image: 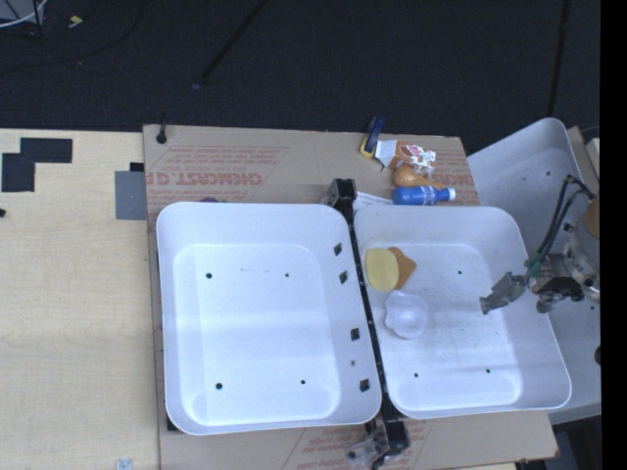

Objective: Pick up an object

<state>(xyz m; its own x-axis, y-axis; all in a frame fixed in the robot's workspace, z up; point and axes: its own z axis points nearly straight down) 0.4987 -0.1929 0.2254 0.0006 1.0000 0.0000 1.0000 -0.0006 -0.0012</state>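
Observation:
In the right bin (529,380), a flat yellow and orange piece (387,267) lies near the left wall. A small clear, whitish cup-like object (405,315) sits just below it. My gripper (520,300) hovers over the right side of this bin, about a hand's width to the right of both objects. It is open, with nothing between its fingers. One grey finger (498,295) points left toward the objects.
The left bin (176,262) sits beside the right one, and a black hinge strip (358,302) runs between them. Behind the right bin lie a blue bottle (423,195), an orange item (411,175), a red-and-white packet (417,155) and a blue-yellow tool (371,137).

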